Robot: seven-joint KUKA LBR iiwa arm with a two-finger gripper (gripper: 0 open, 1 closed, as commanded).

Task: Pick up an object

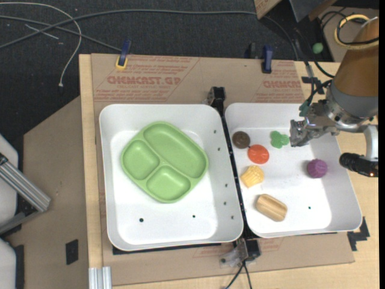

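Note:
The right bin holds several small toy foods: a brown round piece, a red-orange tomato-like piece, a green piece, a yellow corn-like piece, a tan bread roll and a purple ball. My gripper hangs over the bin's back part, just right of the green piece and close beside it. Nothing shows between its fingers.
The left bin bears a green divided plate. A black divider bar runs between the two bins. Blue clamps hold the cardboard bench top at the back. Cables lie on the dark floor behind.

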